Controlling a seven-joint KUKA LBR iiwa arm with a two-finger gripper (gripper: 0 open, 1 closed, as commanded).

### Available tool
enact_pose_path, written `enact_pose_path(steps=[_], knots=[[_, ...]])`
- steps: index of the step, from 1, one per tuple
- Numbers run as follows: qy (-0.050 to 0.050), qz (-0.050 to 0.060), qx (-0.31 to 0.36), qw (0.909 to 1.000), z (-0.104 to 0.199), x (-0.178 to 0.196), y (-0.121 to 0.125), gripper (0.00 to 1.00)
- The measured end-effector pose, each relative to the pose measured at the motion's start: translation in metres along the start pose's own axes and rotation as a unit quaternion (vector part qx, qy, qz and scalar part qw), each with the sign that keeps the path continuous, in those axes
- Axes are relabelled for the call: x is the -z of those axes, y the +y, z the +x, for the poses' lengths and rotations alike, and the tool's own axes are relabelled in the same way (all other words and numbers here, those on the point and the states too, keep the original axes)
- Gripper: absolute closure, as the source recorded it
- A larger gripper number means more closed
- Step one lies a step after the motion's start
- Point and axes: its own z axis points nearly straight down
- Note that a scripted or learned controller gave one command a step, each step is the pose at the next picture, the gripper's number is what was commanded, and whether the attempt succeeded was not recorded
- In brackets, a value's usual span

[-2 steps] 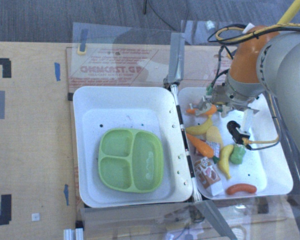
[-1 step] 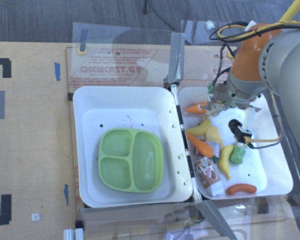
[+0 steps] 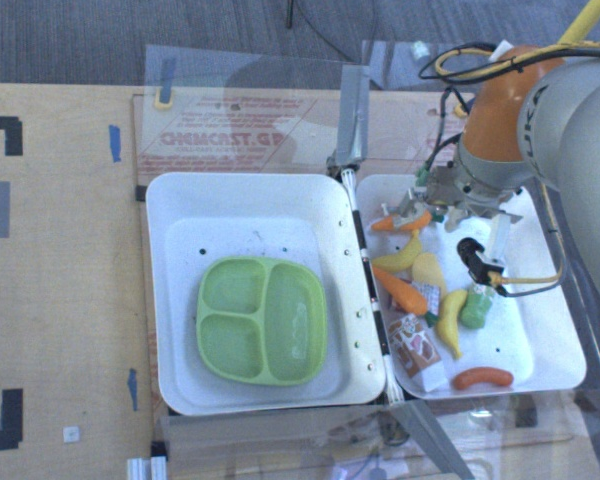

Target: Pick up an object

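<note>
The camera view looks down on a light wooden bench (image 3: 60, 298) with blue tape marks, and behind it the floor is grey carpet (image 3: 130, 8). Two white bins stand side by side. The left bin (image 3: 170, 203) holds a green plate (image 3: 263, 321) with three compartments. The right bin (image 3: 550, 358) holds toy food: an orange carrot (image 3: 401, 292), a yellow banana (image 3: 450, 320), a yellow pear (image 3: 427, 268), a green piece (image 3: 474, 310), a red sausage (image 3: 483, 377) near the front edge, and a small packet (image 3: 416, 346) beside the carrot. The arm (image 3: 570, 118) comes from the right, with its orange band above the wrist. The gripper (image 3: 416, 211) is low over the far left corner of the right bin, just beside a second small carrot (image 3: 400, 222). If its fingers are apart or together, I cannot tell.
</note>
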Motion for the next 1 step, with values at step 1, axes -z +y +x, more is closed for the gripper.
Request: enact_pose_path(steps=[1], knots=[[0.002,0.004,0.001,1.0,0.0119,0.0941,-0.0333,0.0]])
